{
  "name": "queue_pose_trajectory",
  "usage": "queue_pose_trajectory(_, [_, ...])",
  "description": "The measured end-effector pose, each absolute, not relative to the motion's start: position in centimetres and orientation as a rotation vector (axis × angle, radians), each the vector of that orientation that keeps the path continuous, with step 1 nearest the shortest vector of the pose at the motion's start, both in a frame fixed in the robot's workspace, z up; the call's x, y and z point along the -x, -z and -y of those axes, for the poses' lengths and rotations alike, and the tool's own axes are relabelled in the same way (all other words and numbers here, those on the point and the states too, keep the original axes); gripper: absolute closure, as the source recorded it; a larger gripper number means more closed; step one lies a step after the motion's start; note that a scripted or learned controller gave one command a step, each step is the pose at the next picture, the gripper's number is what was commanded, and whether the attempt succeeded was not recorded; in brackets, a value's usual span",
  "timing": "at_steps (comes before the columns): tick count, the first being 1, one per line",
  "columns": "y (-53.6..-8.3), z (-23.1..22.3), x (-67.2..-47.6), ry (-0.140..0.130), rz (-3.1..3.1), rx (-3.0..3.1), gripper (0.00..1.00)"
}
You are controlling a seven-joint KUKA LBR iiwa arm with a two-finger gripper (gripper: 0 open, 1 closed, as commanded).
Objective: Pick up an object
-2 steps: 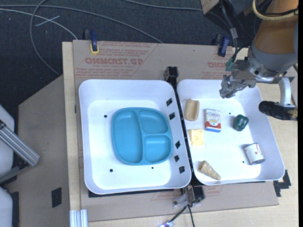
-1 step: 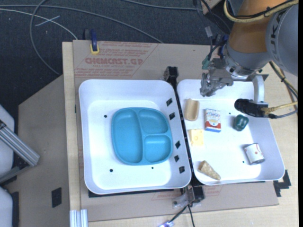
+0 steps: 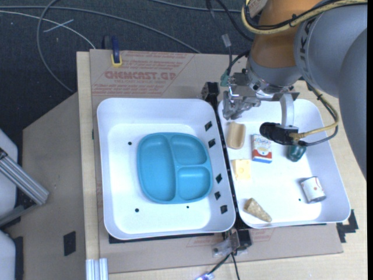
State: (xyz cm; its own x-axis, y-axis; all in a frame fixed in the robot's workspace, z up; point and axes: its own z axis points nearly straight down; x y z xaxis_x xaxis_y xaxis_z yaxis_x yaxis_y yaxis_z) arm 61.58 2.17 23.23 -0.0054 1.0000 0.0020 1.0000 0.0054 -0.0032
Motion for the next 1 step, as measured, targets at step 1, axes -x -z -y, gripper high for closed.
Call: queue_pose_trajectory(1, [-22.27,-7.17,-61.5,-0.001,2.225,2.212,1.0])
